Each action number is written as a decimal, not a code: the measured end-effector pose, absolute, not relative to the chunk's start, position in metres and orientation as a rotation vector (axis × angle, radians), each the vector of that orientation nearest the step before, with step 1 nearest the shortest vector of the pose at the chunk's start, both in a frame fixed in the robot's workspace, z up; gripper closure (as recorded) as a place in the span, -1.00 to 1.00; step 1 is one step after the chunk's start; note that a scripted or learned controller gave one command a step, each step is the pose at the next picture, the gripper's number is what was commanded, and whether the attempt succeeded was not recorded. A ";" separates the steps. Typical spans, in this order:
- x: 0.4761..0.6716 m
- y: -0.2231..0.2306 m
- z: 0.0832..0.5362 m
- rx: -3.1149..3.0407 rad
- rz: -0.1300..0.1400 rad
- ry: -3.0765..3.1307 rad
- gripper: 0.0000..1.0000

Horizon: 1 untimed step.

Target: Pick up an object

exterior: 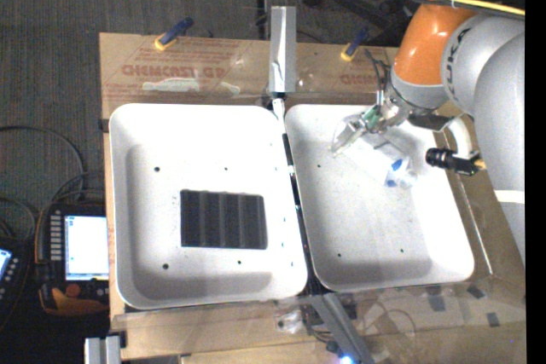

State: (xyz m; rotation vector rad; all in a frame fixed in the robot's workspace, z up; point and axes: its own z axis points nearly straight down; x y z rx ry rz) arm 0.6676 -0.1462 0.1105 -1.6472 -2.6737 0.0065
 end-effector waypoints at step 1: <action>0.650 -0.214 0.134 -1.884 0.001 -2.515 -1.00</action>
